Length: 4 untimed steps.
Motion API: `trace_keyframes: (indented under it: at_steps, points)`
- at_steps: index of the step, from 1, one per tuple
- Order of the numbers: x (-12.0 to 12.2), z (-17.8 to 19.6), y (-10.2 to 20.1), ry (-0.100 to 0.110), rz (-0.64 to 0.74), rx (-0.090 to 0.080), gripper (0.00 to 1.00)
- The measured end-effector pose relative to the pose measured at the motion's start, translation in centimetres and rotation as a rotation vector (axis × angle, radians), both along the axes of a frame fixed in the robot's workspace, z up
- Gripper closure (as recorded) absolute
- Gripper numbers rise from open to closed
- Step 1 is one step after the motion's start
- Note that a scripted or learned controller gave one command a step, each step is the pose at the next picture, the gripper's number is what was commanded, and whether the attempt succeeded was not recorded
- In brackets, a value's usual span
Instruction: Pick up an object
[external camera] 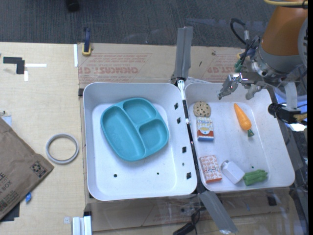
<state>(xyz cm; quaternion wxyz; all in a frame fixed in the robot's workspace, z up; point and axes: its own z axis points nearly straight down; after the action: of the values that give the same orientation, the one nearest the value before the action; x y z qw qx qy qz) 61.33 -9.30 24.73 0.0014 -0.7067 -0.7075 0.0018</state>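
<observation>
pincer (238, 86) looks wide and empty above the carrot (242, 117), I'd drop straight down, fingers across its width

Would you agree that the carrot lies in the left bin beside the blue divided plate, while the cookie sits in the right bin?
Not quite: the camera view shows the carrot in the right bin, apart from the blue divided plate, which alone lies in the left bin. The cookie does sit in the right bin.
</observation>
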Motion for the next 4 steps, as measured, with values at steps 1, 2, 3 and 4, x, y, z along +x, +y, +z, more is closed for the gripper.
trace_keyframes:
  at_steps: [1, 2, 3, 4]
  points:
    - [1.2, -6.3, -5.9, -0.003, 0.144, 0.001, 0.0]
    - [2.0, -15.5, -11.1, -0.006, 0.09, -0.001, 0.0]
    - [-0.5, -14.6, -12.7, -0.004, 0.3, 0.004, 0.0]
    - [-0.4, -13.7, -12.9, -0.007, 0.296, 0.002, 1.0]
